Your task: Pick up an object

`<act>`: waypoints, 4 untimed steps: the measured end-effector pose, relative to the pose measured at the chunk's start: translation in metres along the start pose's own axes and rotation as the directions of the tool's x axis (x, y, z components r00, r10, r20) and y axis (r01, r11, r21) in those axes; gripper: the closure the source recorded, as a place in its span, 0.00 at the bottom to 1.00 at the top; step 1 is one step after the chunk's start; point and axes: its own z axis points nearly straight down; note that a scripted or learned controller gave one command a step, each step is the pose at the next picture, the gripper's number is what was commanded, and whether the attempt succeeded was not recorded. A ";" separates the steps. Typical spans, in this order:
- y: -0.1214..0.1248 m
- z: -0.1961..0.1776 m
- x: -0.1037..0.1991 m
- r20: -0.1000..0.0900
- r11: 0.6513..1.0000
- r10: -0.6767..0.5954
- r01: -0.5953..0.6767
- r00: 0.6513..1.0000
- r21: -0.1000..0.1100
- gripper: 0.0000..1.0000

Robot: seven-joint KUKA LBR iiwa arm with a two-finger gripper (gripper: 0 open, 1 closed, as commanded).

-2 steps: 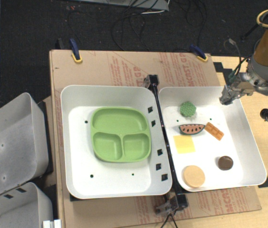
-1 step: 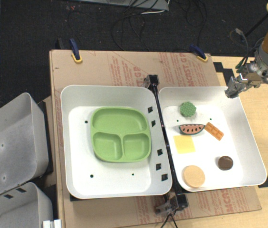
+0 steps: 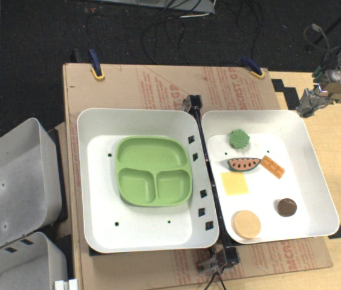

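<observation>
I am watched by one camera fixed above the bench, looking down at a slant from the near side, far enough back to take in both white bins whole: the left bin (image 3: 92, 180) and the right bin (image 3: 312, 180), set side by side on a brown board (image 3: 158, 83). The dark floor with its cables (image 3: 176, 23) fills the top of the view, so the camera faces away toward the back of the bench. My arm comes in at the upper right edge, with my gripper (image 3: 308, 104) just past the right bin's far corner.
</observation>
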 end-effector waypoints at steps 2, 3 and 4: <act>0.003 0.006 0.118 -0.004 1.000 -0.005 0.005 1.000 0.007 1.00; 0.006 0.005 0.178 -0.003 1.000 -0.004 0.004 1.000 0.007 1.00; 0.012 0.011 0.222 -0.002 1.000 -0.003 0.003 1.000 0.006 1.00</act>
